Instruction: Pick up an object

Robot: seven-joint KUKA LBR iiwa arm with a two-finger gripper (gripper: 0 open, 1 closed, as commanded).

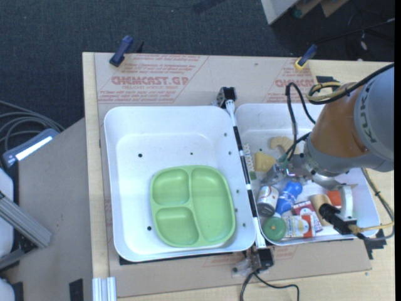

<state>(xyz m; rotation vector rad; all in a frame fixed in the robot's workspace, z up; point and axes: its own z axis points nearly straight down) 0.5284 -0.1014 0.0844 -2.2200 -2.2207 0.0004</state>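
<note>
Green lid (274, 229) at right bin (369, 215) near corner, blue bottle (288, 195) and can (268, 199) just behind it. Arm (341, 133) (orange band showing) bends down over bin; tool (289, 167) above bottle, opening cannot be told.

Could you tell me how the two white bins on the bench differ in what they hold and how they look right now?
The left bin holds a single light green divided tray, lying flat; the right bin holds a clutter of small items, among them a silver can and a green lid. The left bin is in full view from above, while the arm reaches over the right bin and covers part of it. Both are shallow, white and side by side.
</note>
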